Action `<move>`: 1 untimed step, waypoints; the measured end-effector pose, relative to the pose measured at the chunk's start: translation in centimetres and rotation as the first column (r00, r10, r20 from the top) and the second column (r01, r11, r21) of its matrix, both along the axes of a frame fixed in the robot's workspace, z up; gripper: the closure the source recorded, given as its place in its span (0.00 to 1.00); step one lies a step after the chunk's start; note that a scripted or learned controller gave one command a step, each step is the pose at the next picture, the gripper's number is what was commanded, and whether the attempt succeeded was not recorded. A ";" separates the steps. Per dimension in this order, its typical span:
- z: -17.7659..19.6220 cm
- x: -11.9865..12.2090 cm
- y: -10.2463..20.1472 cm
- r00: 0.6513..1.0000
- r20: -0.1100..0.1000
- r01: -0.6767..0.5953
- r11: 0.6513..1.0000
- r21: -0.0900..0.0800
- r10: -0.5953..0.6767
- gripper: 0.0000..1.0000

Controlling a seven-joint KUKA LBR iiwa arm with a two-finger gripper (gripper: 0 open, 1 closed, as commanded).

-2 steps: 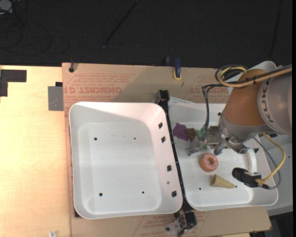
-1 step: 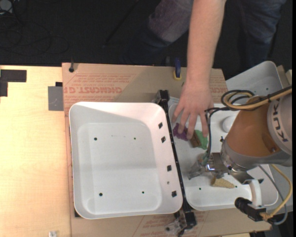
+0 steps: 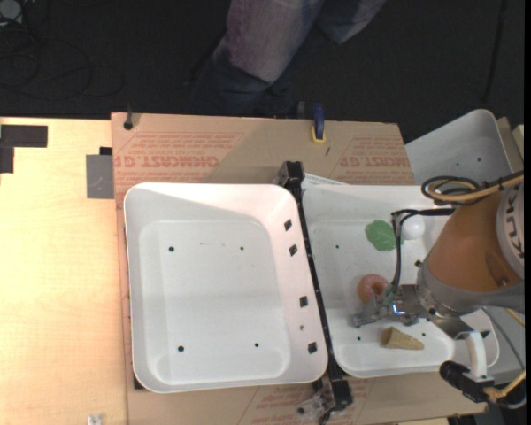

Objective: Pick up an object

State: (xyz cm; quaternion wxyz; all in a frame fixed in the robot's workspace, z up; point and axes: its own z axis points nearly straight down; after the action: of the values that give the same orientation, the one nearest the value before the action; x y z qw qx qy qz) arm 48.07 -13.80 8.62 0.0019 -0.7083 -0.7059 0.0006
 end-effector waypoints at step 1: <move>18.5 3.1 3.8 1.000 0.019 -0.009 1.000 -0.003 0.009 0.00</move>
State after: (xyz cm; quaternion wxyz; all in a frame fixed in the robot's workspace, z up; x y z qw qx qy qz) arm 51.17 -10.02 27.14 -0.0059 -0.7051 -0.7090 -0.0052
